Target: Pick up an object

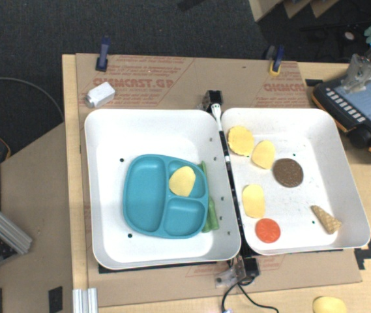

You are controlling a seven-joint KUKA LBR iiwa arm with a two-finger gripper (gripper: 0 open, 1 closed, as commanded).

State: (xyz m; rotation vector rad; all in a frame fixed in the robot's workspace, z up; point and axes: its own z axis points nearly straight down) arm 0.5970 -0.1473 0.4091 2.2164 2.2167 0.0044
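The right bin (322,126) holds several small food pieces: a yellow round piece (240,140), a yellow oval (263,154), a brown disc (288,173), another yellow piece (253,201), a red-orange disc (268,230) and a tan cone (326,219). In the left bin (107,135) lies a blue divided tray (152,197) with one yellow piece (182,182) in its upper right compartment. A green strip (209,210) lies along the tray's right side.
Both bins rest on a cardboard sheet (172,77) held by blue clamps (102,54). A small white block (100,94) lies on the cardboard at the back left. A tablet-like device (351,106) sits at the far right. A yellow object (328,304) lies at the bottom right.
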